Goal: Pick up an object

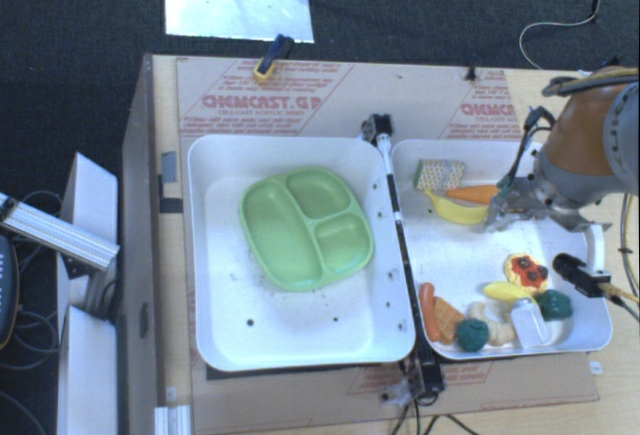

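Gripper low in the right bin, beside the toy banana

The gripper (503, 213) sits just right of the banana (455, 210), under the carrot (473, 193); finger state cannot be told. Judged risk: closing off-centre nudges the banana away, leaving nothing grasped.

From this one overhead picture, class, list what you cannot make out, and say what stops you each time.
- The hand: too small and blurred to tell whether it is open or shut.
- The arm: cut off by the right edge.
- The toy food at the right bin's near end: small, piled, hard to name.
- The banana: its right end sits behind the hand.
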Tool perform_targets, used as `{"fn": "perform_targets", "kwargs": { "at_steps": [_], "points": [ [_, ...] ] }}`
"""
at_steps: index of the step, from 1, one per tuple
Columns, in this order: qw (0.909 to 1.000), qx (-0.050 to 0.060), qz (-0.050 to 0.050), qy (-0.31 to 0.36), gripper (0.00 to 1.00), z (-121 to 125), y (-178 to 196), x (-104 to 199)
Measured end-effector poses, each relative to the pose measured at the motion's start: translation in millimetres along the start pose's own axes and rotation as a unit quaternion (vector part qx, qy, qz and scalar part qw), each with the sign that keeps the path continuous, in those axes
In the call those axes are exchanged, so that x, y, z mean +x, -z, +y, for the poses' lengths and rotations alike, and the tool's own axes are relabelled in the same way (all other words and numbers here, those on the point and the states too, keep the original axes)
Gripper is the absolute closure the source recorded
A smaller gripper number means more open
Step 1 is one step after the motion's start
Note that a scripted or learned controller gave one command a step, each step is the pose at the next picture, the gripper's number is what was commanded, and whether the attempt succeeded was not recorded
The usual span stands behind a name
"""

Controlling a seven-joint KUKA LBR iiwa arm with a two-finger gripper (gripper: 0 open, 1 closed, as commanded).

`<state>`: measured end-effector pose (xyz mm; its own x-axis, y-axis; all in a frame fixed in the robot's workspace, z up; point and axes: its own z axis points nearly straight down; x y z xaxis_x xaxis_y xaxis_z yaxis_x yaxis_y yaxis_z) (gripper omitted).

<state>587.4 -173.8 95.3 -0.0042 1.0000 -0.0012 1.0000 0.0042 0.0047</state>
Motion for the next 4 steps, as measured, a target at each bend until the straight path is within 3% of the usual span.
{"fn": "perform_targets", "kwargs": {
  "at_steps": [1, 2, 3, 4],
  "points": [
    [1.0, 0.0, 0.0, 0.0, 0.0, -0.1, 0.0, 0.0],
    [1.0, 0.006, 0.001, -0.001, 0.0, 62.1, -12.6, 8.9],
    [1.0, 0.002, 0.0, 0.001, 1.0, 63.9, -1.0, 8.8],
    [1.0, 0.003, 0.0, 0.001, 0.0, 64.0, -1.0, 8.9]
  ]
}}
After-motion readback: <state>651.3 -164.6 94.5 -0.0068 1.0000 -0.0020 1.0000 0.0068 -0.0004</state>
